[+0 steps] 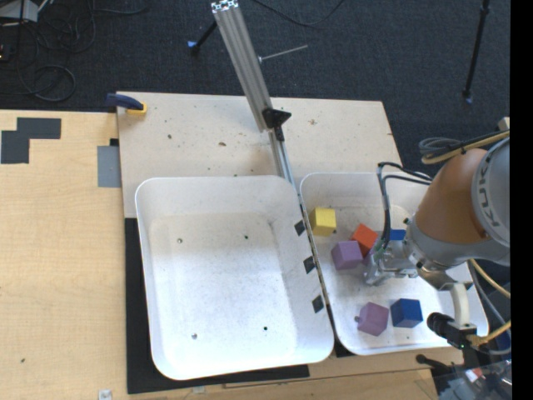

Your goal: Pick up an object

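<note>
Two white bins stand side by side on the bench; the left bin (166, 215) has much free floor, and the right bin (350, 192) holds all the blocks. The yellow block (324, 220) sits near the dividing edge, at the far part of the right bin; the orange block (364, 237) and one purple block (346, 255) lie close together just behind it, toward the middle. A second purple block (372, 318) and a dark blue block (406, 312) rest near the front rim, just beside each other. The gripper (379, 272) hangs low in the middle of the right bin, close to the first purple block and the orange one; whether its pincer is wide or narrow I cannot tell, because the wrist covers it. A small light blue piece (396, 234) shows beside the wrist; the arm (454, 202) covers the right rim of the bin.
</note>
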{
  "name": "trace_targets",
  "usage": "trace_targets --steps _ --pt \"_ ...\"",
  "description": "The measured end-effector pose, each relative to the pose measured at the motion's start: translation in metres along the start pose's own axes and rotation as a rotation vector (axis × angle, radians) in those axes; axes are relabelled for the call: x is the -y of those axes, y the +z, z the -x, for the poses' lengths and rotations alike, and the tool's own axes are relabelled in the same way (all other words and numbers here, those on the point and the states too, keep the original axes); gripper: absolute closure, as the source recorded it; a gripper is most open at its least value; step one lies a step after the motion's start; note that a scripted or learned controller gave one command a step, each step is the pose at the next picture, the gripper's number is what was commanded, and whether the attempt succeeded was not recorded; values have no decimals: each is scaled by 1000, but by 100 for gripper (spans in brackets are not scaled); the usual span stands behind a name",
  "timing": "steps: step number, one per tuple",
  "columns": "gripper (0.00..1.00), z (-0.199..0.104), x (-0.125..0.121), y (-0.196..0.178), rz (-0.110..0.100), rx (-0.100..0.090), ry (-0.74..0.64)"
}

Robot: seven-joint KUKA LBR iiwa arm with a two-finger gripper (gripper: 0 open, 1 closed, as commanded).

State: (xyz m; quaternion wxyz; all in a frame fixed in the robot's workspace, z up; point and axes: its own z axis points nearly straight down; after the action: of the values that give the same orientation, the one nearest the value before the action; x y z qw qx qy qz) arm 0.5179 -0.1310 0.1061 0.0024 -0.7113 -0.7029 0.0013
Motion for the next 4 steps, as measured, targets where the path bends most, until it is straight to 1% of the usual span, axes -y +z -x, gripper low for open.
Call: trace_targets --steps 1,2,3,4 --pt "100 5 -5 -61 8 2 -12" --pt "100 12 -5 -123 10 3 -12" --pt "100 8 1 -181 10 3 -13" --pt "100 8 1 -185 4 2 -16"
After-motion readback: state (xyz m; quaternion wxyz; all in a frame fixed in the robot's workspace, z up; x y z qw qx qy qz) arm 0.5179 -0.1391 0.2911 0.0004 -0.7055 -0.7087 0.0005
